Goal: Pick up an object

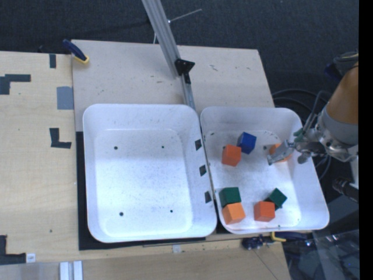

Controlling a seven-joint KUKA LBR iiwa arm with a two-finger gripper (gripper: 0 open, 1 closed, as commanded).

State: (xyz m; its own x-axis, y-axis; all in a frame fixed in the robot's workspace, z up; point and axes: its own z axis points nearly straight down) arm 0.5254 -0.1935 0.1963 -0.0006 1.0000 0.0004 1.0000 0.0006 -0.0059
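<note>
Over the right bin's (312, 174) right side we see our end effector (281, 154) against an orange block (276, 151); whether it grips, we cannot tell. Left of it sit a blue cube (247, 142) and an orange cube (231, 155).

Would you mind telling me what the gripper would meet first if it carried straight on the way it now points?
The gripper points leftward across the right bin. An orange object sits right at its tip, so that likely comes first; beyond it lies the blue cube. Height is unclear.

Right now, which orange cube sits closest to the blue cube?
The orange cube touching the blue cube, upper in the right bin; the other two sit along the near edge.
</note>
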